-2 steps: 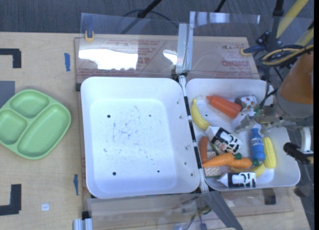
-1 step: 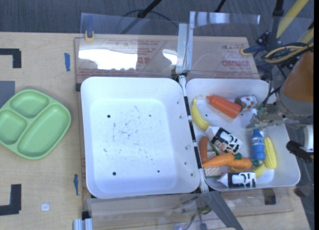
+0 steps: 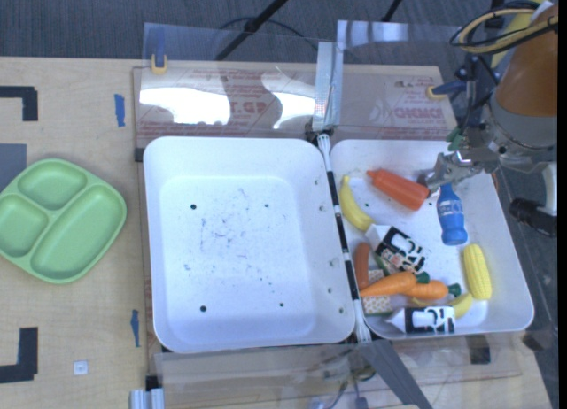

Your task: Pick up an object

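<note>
The right bin (image 3: 514,301) holds a heap of toy food. At its back lies an orange-red piece (image 3: 398,188), with a yellow banana (image 3: 354,204) to its left and a blue bottle (image 3: 452,217) to its right. Nearer the front are an ear of corn (image 3: 477,271), carrots (image 3: 406,286), a brown sausage (image 3: 363,262) and two black-and-white packets (image 3: 400,248) (image 3: 431,319). My gripper (image 3: 454,166) hangs over the bin's back right part, just above the blue bottle's cap and right of the orange-red piece. Nothing visibly hangs from it.
The left bin (image 3: 235,239) lies beside the right one, a thin rim between them. A green divided plate (image 3: 58,219) rests on the bench at far left. Clear plastic walls (image 3: 328,88) rise behind both bins. The arm and its cables fill the upper right.
</note>
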Available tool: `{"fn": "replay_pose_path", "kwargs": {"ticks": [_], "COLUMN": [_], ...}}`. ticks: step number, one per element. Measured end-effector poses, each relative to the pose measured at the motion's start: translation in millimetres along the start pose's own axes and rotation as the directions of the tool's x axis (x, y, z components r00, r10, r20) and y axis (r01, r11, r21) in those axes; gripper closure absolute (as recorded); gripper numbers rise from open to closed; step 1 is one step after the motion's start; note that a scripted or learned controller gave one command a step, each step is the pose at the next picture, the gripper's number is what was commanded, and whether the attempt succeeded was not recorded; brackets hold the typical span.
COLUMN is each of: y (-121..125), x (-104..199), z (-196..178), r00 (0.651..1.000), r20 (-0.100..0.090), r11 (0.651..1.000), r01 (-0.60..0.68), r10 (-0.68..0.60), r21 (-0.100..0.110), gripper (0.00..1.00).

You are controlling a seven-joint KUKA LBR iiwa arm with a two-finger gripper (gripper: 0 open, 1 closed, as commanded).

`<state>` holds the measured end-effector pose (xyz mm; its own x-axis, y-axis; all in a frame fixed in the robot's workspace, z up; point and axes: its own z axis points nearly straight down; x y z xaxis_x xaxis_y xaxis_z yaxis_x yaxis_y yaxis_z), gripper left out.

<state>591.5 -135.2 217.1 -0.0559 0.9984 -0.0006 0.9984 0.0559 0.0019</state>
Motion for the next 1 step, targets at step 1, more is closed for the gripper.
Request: {"fn": "replay_pose_path", "kwargs": {"ticks": [1], "y": [-19.6], "x": [18.9], "z": [-18.8], "r00": [1.000], "r20": [-0.001], "r11": [1.000], "r01": [-0.030], "r10": [0.030], "r21": [0.004], "gripper": [1.00]}}
